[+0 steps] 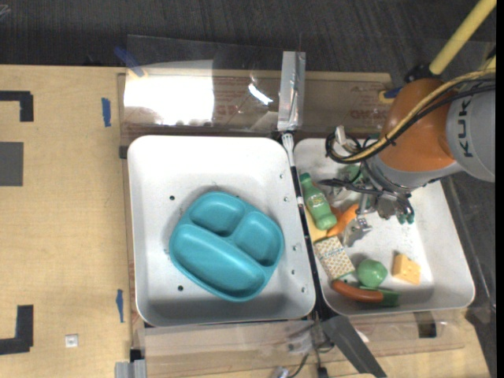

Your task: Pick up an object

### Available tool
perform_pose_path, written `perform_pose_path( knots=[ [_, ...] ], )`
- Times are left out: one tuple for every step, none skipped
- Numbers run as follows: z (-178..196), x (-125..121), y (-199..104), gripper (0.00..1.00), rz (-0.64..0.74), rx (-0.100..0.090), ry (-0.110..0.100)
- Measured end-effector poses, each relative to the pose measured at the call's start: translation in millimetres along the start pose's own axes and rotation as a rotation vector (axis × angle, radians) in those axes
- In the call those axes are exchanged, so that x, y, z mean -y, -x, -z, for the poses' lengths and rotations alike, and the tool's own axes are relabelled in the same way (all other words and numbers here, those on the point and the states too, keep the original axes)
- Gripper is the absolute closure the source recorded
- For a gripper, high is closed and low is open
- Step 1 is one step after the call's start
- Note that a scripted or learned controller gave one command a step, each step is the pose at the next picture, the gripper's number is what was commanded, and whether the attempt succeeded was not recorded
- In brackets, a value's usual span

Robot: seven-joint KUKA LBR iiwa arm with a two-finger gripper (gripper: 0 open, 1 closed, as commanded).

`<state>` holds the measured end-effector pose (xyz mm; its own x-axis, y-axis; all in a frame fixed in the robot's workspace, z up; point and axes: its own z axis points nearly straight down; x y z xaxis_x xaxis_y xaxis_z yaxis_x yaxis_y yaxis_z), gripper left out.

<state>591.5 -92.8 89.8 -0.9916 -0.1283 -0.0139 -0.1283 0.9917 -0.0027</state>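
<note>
Gripper (370,211) low in the crowded right bin (453,246); I cannot tell its state.

It hovers beside the green bottle (317,203) and orange piece (344,217), with the patterned block (334,257), green ball (372,273), cheese wedge (407,268) nearer. Tight clutter risks a glancing, failed grasp.
</note>
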Motion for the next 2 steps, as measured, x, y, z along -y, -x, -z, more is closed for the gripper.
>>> perform_pose_path(
  knots=[
    [13.5, -0.1, 4.0, 1.0, 0.002, 0.012, -0.003],
    [112.1, -35.9, 58.9, 1.0, 0.078, 0.006, 0.001]
  ],
)
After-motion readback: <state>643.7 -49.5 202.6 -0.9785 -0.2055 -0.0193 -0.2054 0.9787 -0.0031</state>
